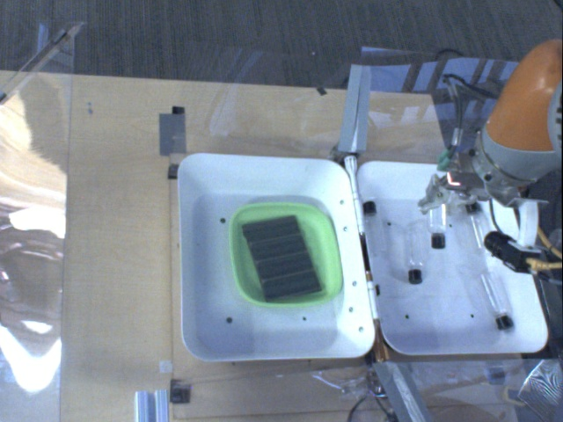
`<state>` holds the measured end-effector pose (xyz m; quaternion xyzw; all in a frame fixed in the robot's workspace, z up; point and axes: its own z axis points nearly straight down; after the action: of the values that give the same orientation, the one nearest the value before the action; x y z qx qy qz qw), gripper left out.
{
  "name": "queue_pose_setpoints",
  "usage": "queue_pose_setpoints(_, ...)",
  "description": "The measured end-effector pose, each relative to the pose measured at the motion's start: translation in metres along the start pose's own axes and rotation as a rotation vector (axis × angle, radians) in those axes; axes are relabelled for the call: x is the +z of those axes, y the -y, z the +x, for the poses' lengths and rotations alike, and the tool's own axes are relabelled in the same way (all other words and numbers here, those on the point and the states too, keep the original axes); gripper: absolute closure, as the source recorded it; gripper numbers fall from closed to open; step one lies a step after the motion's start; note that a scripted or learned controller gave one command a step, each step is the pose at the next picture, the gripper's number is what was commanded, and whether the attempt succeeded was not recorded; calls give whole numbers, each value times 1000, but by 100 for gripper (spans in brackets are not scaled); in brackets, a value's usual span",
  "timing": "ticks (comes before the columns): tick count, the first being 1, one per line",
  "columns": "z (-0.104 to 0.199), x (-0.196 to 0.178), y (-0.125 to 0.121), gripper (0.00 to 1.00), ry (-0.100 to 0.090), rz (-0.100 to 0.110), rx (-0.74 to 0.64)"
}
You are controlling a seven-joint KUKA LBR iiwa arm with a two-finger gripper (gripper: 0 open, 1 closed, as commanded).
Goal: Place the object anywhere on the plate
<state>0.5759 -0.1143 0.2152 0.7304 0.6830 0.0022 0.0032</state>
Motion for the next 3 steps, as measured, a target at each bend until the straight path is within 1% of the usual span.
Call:
queue_pose_setpoints(1,67,30,38,100,-2,5,-47)
queue_pose_setpoints(2,133,30,56,100,-3,4,-141)
queue_pose_setpoints(3,132,30,56,0,-3,4,-140)
